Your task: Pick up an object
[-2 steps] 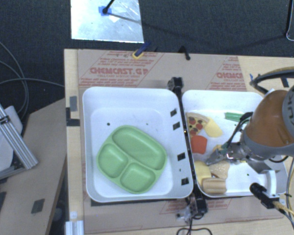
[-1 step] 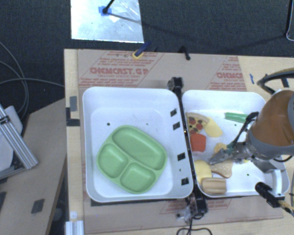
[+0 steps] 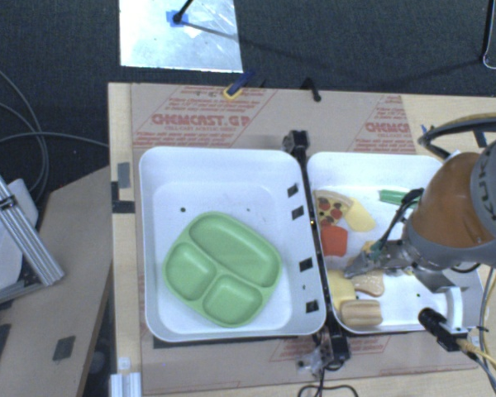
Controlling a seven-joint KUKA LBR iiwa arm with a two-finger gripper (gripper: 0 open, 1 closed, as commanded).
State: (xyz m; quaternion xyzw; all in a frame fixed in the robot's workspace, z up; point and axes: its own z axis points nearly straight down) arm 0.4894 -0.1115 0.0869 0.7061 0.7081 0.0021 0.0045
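In the right bin point(image 3: 372, 165), the gripper point(image 3: 372, 259) is hanging low over a cluster of toy food, just above a tan bread-like piece point(image 3: 369, 285); whether it is open or closed, I cannot tell. A pizza slice point(image 3: 332, 206), a red block point(image 3: 335, 240) and a bun point(image 3: 360, 313) are lying nearby. In the left bin point(image 3: 223, 162), a green divided plate point(image 3: 222, 267) is resting.

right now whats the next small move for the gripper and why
Probably a short drop straight down, then close. The gripper sits low in the right bin, over a cluster of toy food: a red block, a pizza slice and a tan piece. Nothing shows between its fingers, so no pick is confirmed.
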